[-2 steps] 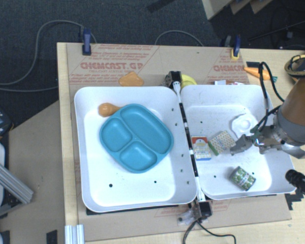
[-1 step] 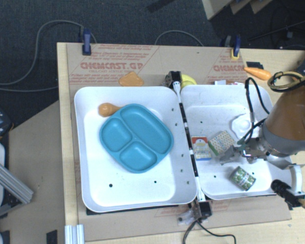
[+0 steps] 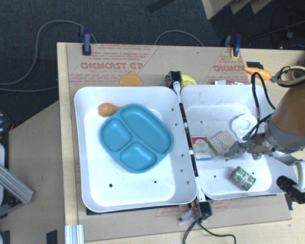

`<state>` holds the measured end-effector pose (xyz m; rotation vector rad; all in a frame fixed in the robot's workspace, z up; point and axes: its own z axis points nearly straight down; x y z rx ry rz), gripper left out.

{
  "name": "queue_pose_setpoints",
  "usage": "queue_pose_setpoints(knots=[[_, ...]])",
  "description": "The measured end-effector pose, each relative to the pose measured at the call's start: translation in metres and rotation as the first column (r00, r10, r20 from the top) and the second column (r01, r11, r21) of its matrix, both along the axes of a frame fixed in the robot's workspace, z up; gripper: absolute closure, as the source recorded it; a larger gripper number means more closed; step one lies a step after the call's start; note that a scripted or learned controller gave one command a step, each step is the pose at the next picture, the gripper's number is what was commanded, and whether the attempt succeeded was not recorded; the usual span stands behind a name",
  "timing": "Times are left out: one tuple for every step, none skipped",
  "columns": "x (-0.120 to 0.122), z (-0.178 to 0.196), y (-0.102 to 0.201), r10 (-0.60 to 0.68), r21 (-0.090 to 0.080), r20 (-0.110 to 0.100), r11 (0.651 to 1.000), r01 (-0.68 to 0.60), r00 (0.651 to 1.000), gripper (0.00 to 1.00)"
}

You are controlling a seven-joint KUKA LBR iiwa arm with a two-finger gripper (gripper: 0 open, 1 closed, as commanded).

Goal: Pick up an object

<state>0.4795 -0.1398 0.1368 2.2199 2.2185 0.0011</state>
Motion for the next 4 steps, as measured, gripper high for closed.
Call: queue_pose_setpoints(knots=[[-0.001, -0.029, -0.011, -0.001, 0.003, -0.007, 1.000, 0.001, 1.000, 0.00], [0.020, 0.072, -0.008, 0.004, -0.002, 0.009, 1.000, -0.004, 1.000, 0.00], [-0.002, -0.056, -0.011, -0.001, 0.003, -0.006, 1.000, 0.001, 1.000, 0.00], [0.090, -0.051, 0.032, 0.008, -0.001, 0.006, 1.000, -0.008, 1.000, 0.00]])
